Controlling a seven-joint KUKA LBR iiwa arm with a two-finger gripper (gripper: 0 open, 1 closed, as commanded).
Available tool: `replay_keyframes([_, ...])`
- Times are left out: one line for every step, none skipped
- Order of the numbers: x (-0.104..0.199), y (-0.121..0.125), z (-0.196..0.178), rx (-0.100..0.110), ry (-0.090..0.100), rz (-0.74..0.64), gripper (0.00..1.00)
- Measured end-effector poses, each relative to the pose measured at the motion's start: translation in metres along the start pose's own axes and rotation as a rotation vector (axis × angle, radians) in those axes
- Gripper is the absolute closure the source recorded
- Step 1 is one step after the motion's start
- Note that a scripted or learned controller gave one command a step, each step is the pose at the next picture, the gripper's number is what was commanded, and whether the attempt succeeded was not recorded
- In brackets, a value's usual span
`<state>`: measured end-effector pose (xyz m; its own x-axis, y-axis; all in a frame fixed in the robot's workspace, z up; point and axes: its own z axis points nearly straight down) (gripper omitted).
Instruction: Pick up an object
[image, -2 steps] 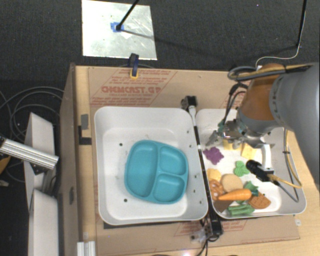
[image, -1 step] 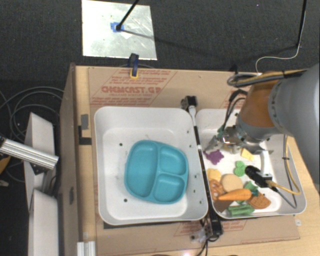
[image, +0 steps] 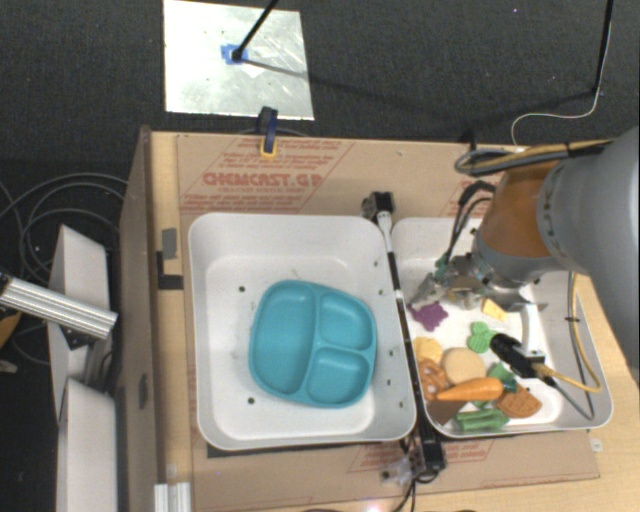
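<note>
The pincer (image: 432, 290) hangs over the purple toy (image: 431, 316), at 12 o'clock of the crowded pile; I cannot tell its state. It may catch the bin wall (image: 397, 290).

The right bin (image: 580, 400) holds a heap of toy food at its near end: a purple piece (image: 431, 316), a tan potato-like lump (image: 463, 364), an orange carrot (image: 470, 390) lying sideways, green beans (image: 478, 422), a pretzel (image: 433, 376), perhaps a cookie (image: 520, 403).
</note>
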<state>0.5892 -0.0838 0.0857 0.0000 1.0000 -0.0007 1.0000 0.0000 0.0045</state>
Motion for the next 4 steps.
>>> replay_keyframes([0.001, 0.002, -0.012, -0.004, 0.001, -0.001, 1.00])
replay_keyframes([0.001, 0.001, -0.011, -0.003, 0.001, -0.001, 0.00])
replay_keyframes([-0.028, 0.034, 0.001, -0.001, 0.000, 0.000, 0.00])
replay_keyframes([-0.002, 0.078, 0.000, -0.003, 0.001, -0.008, 0.00])
